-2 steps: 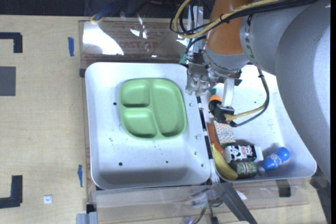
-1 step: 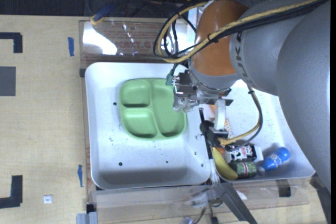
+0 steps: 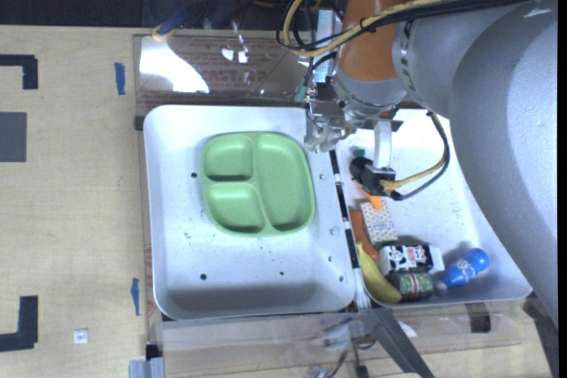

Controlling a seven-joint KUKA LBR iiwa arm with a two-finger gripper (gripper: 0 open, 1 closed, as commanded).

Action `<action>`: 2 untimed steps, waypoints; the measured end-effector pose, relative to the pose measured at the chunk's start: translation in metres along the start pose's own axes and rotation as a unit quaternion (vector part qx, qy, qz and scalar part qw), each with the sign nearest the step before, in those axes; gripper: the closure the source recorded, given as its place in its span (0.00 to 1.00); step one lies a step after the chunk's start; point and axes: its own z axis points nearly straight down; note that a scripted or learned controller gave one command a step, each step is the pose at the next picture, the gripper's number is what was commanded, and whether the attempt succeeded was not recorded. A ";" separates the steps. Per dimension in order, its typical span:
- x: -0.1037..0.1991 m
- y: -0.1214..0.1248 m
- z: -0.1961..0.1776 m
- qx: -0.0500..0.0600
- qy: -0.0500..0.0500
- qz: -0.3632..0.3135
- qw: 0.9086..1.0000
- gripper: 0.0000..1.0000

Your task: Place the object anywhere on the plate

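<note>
Clutter sits nearest in the right white bin (image 3: 461, 217): yellow banana (image 3: 376, 279), black-and-white carton (image 3: 406, 258), green can (image 3: 415, 283), blue ball-shaped toy (image 3: 465, 268), patterned box (image 3: 379, 224). Green three-compartment plastic plate (image 3: 259, 181) lies in the left white bin (image 3: 177, 217). Farther back, the gripper (image 3: 321, 135) hovers at the plate's top right corner, well apart from the objects; finger state can't be told.

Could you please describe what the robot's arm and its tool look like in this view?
The arm is bulky, smooth and grey, with a rounded orange band above the wrist. Yellow and black cables loop around it, and another trails below. The tool is small, metallic and grey.
</note>
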 end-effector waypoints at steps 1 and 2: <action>-0.044 0.031 -0.044 0.000 0.000 0.013 1.000 1.00; -0.055 0.044 -0.153 0.000 0.000 0.071 0.998 1.00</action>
